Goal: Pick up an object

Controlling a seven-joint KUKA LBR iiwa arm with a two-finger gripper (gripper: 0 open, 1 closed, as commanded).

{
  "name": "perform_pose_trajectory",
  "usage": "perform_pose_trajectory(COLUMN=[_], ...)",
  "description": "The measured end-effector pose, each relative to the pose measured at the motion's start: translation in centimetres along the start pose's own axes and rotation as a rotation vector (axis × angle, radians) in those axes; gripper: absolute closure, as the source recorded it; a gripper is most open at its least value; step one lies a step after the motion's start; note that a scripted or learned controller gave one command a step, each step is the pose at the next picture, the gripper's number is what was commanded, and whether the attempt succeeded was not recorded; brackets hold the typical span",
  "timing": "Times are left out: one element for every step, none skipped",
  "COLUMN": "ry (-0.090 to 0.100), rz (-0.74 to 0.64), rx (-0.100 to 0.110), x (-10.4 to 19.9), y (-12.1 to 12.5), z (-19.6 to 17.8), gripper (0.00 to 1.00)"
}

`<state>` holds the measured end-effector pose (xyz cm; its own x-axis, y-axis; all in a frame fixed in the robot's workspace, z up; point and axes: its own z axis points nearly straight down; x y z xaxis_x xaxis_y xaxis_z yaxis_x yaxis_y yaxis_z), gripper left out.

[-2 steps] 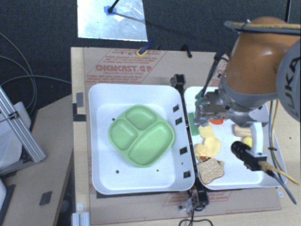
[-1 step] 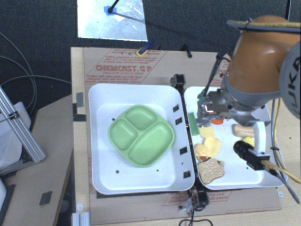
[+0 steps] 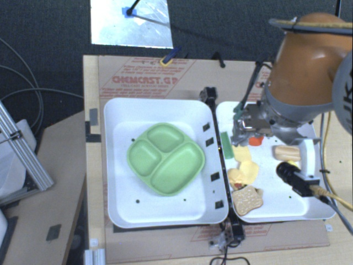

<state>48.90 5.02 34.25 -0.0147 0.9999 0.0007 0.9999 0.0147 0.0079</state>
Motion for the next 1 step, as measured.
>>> perform_pose_trajectory(ry=[0.000], rz=[-0.005], rx=[-0.002], x=[0.01], y=[0.08], z=[-1.04], gripper=[1.00])
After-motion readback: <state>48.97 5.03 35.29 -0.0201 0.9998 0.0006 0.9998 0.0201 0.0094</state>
